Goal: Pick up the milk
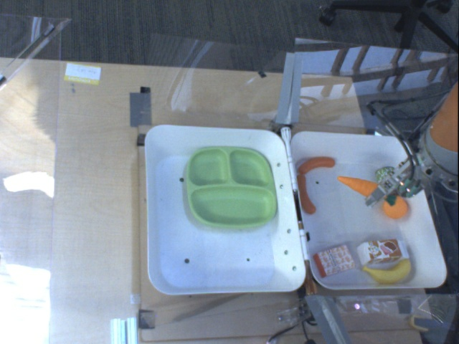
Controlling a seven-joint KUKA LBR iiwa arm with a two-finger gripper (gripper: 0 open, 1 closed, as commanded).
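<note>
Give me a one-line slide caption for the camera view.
Gripper hovers by the carrot in the right bin; milk carton lies untouched near the banana.

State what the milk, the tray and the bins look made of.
Milk: likely a printed carton, flat faces and folded edges, though small in view. Tray: probably moulded plastic, even green, rounded compartments, soft sheen. Bins: seemingly rigid white plastic, smooth, with rounded corners.

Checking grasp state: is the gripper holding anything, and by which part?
Cannot be told. The gripper sits over the carrot and orange, away from the milk.
</note>
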